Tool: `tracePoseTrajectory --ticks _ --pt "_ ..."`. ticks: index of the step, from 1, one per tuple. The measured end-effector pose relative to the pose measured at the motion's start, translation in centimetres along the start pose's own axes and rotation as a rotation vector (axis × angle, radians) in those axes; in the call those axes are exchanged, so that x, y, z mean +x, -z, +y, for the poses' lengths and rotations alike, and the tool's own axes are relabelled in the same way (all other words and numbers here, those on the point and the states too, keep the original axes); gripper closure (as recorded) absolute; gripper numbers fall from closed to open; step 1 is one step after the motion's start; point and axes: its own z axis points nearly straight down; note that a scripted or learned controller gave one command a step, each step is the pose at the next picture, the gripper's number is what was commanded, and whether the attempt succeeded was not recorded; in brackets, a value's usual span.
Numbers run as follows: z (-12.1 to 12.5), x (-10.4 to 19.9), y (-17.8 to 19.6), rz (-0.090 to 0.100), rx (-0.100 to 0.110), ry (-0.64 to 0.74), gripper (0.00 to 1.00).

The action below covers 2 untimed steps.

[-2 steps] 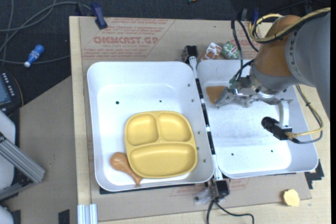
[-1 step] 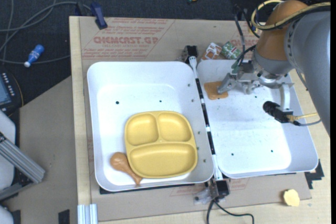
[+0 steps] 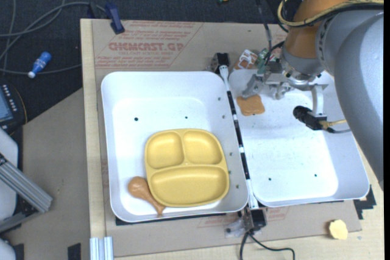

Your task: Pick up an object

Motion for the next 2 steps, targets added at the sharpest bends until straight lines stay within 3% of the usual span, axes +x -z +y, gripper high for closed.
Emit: tracePoseTrajectory --ticks 2 --pt "-0.15 0.39 0.0 0.0 0.005 -0.003 0.0"
